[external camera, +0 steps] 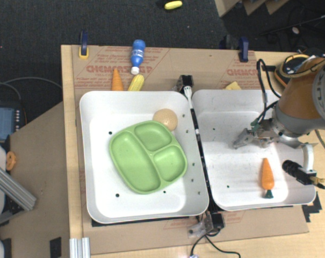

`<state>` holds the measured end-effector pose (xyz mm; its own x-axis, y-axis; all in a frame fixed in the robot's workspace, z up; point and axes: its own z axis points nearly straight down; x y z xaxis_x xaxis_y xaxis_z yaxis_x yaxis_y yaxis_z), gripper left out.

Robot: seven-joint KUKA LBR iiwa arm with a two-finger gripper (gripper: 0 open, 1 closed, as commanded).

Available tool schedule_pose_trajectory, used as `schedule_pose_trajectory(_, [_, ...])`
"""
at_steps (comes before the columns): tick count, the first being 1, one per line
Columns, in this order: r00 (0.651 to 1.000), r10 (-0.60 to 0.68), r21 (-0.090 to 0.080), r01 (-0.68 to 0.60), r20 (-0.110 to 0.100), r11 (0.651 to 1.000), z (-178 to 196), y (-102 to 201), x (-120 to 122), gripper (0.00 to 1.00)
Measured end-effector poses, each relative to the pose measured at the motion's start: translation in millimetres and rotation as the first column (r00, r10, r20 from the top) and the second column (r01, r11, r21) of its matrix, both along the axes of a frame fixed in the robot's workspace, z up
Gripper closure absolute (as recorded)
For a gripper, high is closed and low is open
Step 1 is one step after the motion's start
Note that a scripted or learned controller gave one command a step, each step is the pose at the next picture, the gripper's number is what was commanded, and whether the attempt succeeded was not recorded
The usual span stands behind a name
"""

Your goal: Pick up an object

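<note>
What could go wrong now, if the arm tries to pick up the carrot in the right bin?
1. The gripper hangs up and to the left of the carrot, so a straight descent would probably close on bare floor of the right bin.
2. The carrot lies near the bin's lower rim; a push might wedge it there.

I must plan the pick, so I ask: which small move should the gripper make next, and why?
Probably a short move toward the carrot. The gripper is low over the right bin with nothing seen between its fingers, and the carrot lies apart from it, nearer the bin's front right corner.
</note>
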<state>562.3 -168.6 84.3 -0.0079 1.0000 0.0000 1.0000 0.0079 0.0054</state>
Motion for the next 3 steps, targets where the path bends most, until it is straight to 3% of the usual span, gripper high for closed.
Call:
schedule_pose_trajectory(1, [1.0, -0.014, 0.0, 0.014, -0.012, 1.0, 0, -42, -71, 0.0])
schedule_pose_trajectory(2, [1.0, -0.001, -0.001, 0.001, -0.001, 1.0, 0, 16, -13, 0.0])
schedule_pose_trajectory(3, [1.0, -0.008, -0.009, 0.008, 0.007, 1.0, 59, -60, 55, 0.0])
